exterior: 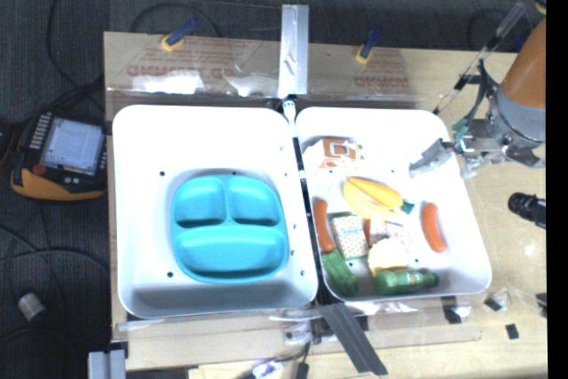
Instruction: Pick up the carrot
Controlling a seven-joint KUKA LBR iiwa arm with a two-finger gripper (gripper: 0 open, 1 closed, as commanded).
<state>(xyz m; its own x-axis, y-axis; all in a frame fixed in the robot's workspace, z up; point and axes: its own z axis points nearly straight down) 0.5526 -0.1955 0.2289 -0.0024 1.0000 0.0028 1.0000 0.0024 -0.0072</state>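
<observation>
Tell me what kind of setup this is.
Likely a robot lab pick cell: two white bins clamped to a bench, toy food including a carrot, a blue tray, and a pendant on the floor.

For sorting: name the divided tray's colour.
Light blue: the divided tray, seen in the camera view.

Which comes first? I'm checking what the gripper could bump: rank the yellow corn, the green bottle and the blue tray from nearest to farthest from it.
From the gripper, over the right bin's upper right:
1. yellow corn, mid right bin.
2. green bottle, right bin's front edge.
3. blue tray, left bin.
</observation>
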